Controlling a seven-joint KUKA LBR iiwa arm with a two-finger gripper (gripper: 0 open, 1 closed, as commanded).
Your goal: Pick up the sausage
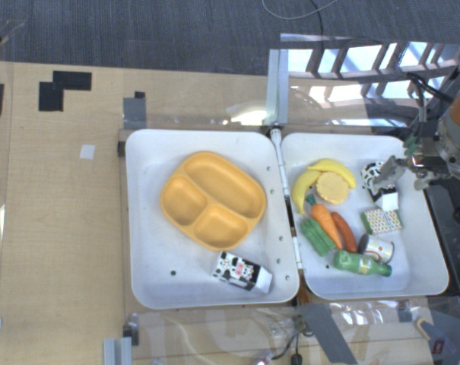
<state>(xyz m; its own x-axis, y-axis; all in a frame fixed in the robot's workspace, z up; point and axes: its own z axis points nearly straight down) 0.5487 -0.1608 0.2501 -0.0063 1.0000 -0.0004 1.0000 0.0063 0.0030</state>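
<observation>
End effector: here it is at the right bin's [442,280] far right corner, the end effector [394,170] over the floor just inside the wall; wide or narrow, cannot tell from this angle.
Sausage: the sausage [344,233] lies down and to the left of the end effector, well apart from it, mid-bin.
Long axis: it slants, the upper end leaning away from the end effector and the lower end swinging back beneath it.
Neighbours: tight quarters! A carrot [322,218] runs alongside on its far side, seemingly touching; a can [379,248] sits just off its lower end, and a green bottle [361,264] lies below that.
Near side: a patterned box [382,220] stands between the sausage and the wall, with a thin strip of bare floor between them.
Open room: bare floor straight below the end effector, along the right wall and into the lower corner.
Edges: the bin divider is far on the other side, past the banana [313,177].
Hard to make out: a black-and-white item [373,176] blends into the end effector's dark tip; the arm is cut off at the frame's edge.
</observation>
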